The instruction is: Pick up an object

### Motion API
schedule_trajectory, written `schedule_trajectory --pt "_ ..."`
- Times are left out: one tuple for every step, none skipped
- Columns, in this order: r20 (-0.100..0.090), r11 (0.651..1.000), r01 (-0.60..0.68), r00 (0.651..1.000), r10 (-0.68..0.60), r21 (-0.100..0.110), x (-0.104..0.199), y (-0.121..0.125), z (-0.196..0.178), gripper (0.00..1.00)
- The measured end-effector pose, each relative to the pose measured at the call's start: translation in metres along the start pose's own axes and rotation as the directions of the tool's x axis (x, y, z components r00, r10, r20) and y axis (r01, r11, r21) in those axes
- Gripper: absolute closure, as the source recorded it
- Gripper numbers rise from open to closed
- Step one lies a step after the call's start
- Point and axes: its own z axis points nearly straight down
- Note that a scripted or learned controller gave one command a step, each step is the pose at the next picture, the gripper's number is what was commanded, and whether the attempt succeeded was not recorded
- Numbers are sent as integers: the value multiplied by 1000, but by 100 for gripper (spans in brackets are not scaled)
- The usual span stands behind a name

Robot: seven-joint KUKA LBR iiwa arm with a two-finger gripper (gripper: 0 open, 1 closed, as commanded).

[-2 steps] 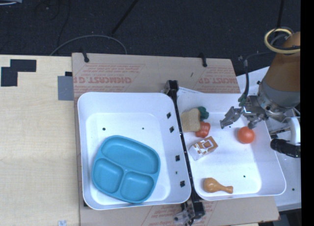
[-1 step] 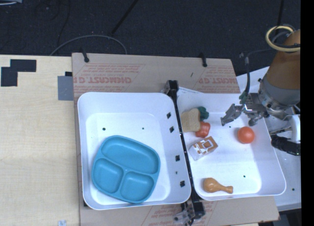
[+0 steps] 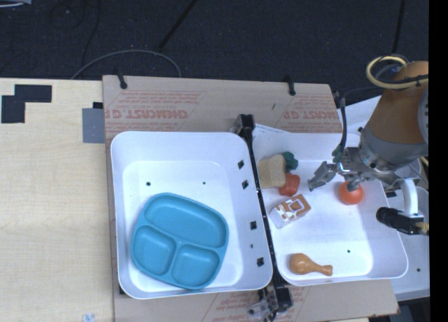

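Both white bins (image 3: pixel 183 147) look like smooth, glossy moulded plastic. In the left one, at about 7 o'clock, the blue divided plate (image 3: pixel 180 241) has a satin plastic sheen. Under the bins lies matt brown printed cardboard (image 3: pixel 210 107), and the desk (image 3: pixel 49 201) beyond is pale, dull wood. In the right bin, the red tomato (image 3: pixel 351 194) shines like plastic; the tan drumstick (image 3: pixel 309 265) at 6 o'clock is smooth too.
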Motion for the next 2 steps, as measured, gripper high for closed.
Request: schedule_trajectory --pt "0 1000 0 1000 0 0 -3 -1 44 0" --pt "4 1000 2 1000 -2 -26 -3 6 61 0"
